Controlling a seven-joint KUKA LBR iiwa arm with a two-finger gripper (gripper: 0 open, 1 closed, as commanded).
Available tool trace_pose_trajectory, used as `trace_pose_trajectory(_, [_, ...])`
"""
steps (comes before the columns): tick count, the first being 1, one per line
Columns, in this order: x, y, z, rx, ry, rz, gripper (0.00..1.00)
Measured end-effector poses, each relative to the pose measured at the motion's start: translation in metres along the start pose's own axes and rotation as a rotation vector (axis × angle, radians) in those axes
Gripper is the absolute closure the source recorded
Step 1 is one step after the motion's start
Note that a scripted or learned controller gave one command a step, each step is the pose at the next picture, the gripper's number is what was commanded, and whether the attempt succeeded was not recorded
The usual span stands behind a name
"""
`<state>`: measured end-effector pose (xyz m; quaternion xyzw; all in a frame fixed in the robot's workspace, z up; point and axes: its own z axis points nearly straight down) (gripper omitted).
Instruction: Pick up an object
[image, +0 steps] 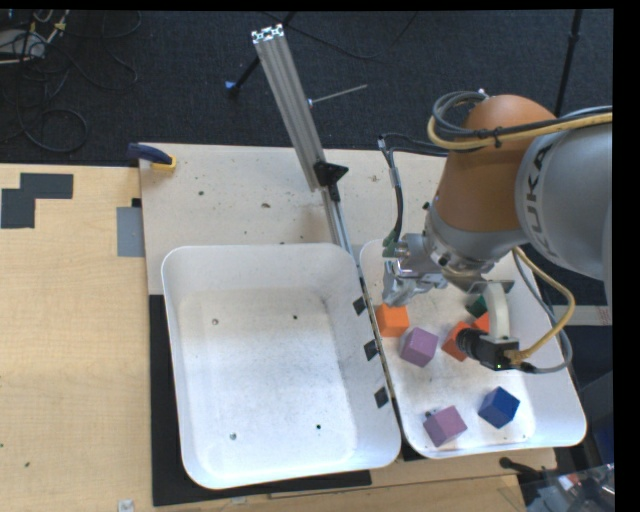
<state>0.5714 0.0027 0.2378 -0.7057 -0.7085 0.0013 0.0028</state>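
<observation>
The gripper (398, 290) hangs low in the right bin (560, 432), just above an orange cube (393, 321); whether it is spread or closed I cannot tell, and nothing seems held

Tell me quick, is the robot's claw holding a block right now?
Gripper: low in the right bin, just above the orange block; whether it grips anything cannot be told.
</observation>
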Motion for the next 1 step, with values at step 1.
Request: trace_pose_trajectory(1, [0.0552, -0.0065, -0.0068, -0.003, 0.0, -0.001, 1.0])
